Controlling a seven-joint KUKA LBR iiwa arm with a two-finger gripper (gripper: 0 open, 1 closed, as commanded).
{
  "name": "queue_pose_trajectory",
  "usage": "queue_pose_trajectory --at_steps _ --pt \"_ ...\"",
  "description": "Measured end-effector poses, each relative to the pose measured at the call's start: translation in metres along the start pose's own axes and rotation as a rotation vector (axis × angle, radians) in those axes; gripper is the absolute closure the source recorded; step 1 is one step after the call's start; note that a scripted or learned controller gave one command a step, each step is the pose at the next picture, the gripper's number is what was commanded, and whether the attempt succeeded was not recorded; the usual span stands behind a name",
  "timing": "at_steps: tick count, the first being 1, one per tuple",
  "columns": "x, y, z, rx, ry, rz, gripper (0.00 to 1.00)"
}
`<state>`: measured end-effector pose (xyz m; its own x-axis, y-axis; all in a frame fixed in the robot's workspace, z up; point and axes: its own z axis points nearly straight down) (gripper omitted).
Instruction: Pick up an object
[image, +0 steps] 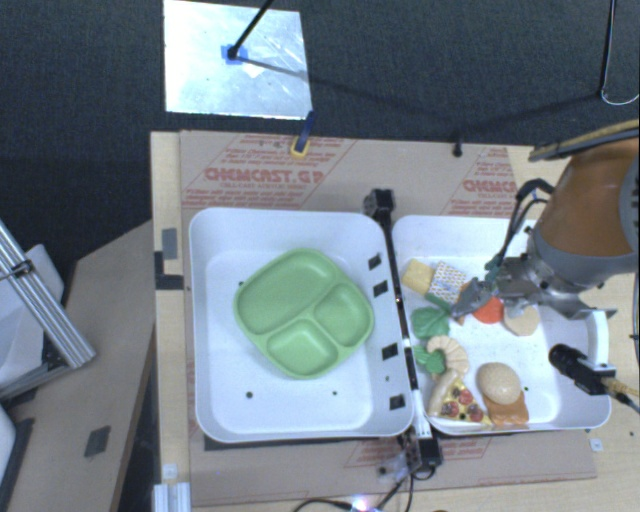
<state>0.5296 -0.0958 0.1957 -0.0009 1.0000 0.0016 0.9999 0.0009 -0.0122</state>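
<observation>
we see the end effector low in the right bin; we cannot tell its state. the red toy piece just beside it looks light, stiff, slippery; pinch across its edges.

Grey arm with broad orange band, black cable looped alongside, small grey tool.
</observation>
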Motion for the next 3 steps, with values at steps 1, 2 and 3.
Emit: queue_pose_trajectory --at_steps 1,2,3 --pt "0.0 0.003 -0.007 -0.014 -0.001 -0.002 0.0" --pt "-0.007 0.005 0.053 -0.008 -0.001 0.0 0.0" --pt "-0.007 0.005 0.105 -0.01 0.0 0.0 0.0"
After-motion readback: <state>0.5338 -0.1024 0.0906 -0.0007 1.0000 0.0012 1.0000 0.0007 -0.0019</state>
